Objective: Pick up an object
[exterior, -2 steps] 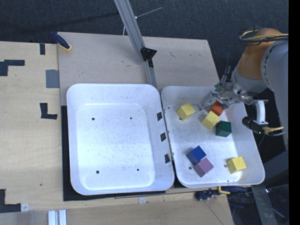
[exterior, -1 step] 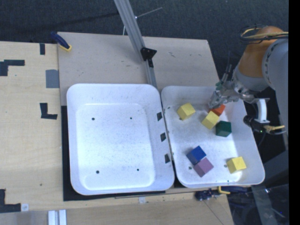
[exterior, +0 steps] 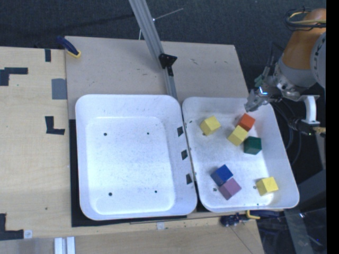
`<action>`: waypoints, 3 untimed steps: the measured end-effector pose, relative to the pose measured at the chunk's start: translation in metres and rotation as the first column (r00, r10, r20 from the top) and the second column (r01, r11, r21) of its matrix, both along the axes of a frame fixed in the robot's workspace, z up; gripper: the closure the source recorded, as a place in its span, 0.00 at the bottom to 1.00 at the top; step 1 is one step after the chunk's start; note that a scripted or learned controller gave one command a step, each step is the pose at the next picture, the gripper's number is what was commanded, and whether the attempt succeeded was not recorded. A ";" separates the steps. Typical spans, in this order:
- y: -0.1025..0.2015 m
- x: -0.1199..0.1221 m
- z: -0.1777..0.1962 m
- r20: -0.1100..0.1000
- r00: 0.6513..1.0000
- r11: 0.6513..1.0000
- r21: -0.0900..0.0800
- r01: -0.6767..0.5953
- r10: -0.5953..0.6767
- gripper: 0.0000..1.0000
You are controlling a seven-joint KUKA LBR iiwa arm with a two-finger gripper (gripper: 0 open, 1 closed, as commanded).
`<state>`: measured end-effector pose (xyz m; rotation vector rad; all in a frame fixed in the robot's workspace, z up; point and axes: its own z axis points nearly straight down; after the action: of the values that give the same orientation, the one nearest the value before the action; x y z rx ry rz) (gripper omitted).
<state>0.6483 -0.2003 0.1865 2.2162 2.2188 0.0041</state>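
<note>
Blocks lie scattered in right bin [exterior: 275, 142]: orange block [exterior: 246, 122] near far edge, touching yellow block [exterior: 238, 135]; green block [exterior: 252, 145] just beside those. Another yellow block [exterior: 210, 125] sits apart, left. Blue block [exterior: 222, 173] touches purple block [exterior: 230, 188]; third yellow block [exterior: 267, 185] near corner. Claw [exterior: 254, 102] hovers just above orange block; finger state cannot be told. Left bin [exterior: 85, 142] alongside.

Robot arm [exterior: 307, 57]: rounded grey casing, glossy orange band seen above wrist. Thin dark cables looped over top segment. Metallic wrist fittings with small teal marks. Gripper [exterior: 253, 103]: slim, dark grey, tapered. White bracket seen beside wrist.
</note>
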 end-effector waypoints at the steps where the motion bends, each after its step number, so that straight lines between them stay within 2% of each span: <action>1: 0.003 -0.008 0.058 0.000 1.000 1.000 0.000 0.000 0.000 1.00; 2: 0.003 -0.007 0.110 -0.001 1.000 1.000 0.000 -0.001 0.001 1.00; 3: 0.049 -0.017 0.093 -0.008 1.000 1.000 0.003 -0.003 0.003 1.00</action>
<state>0.6312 -0.1509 0.2792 2.2182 2.2278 -0.0021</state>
